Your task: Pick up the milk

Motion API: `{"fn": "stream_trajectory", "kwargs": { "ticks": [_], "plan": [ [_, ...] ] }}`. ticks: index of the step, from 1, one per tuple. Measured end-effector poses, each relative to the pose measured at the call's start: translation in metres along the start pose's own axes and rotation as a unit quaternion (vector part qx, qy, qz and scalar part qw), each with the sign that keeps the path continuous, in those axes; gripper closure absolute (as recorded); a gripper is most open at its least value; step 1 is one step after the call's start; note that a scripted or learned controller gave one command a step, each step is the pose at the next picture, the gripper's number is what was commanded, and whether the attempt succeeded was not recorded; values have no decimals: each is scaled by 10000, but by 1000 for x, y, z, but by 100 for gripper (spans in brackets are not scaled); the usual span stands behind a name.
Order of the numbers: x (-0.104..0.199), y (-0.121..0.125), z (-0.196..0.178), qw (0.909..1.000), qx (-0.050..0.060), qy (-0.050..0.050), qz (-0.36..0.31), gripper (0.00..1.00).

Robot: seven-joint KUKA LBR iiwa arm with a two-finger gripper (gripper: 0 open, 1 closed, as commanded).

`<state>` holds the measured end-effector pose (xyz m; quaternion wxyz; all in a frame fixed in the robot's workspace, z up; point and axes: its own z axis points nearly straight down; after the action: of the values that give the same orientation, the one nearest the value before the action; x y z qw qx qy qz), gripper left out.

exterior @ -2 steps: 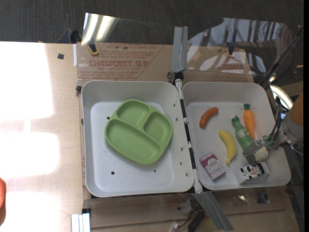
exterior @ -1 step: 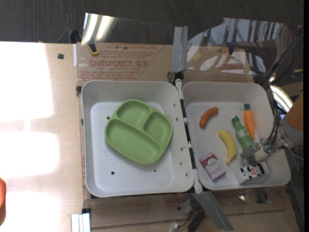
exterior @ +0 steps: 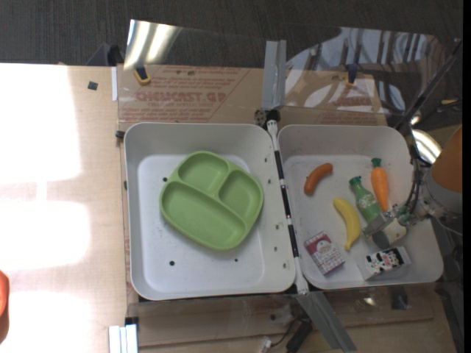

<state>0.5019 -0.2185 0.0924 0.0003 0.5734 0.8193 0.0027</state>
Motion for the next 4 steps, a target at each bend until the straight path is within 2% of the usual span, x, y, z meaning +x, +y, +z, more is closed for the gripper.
{"fn": "stream_trajectory", "kwargs": {
  "ticks": [1, 2, 3, 4],
  "plan": [
    [-3, -1, -9, 10000, 3, -23, 29, 100],
    [30, 31, -135, 9996, 27, -19, 292, 100],
    [104, 66, -191, 9991, 28, -19, 420, 100],
    [87, 42, -92, 9854, 32, -2, -1699, 100]
  ]
}}
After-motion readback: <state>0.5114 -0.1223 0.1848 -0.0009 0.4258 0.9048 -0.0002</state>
